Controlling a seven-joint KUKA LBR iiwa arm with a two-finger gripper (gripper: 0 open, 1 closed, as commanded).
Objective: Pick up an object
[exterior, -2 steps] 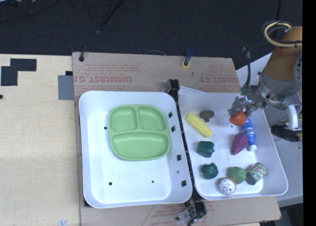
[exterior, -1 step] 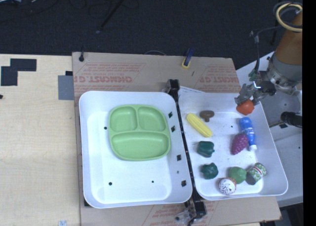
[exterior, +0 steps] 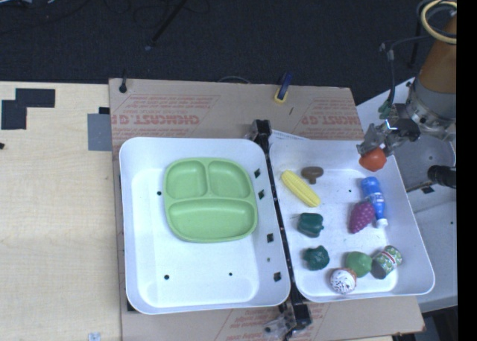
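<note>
One small round orange-red toy [exterior: 373,159] is seemingly sitting clamped between the fingers of the grey gripper [exterior: 376,147], which should be lifting straight and slowly.

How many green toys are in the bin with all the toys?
3, not counting the can. One green toy sits below the corn, a darker one lies under that, and a lighter one rests beside the green-labelled can.
</note>
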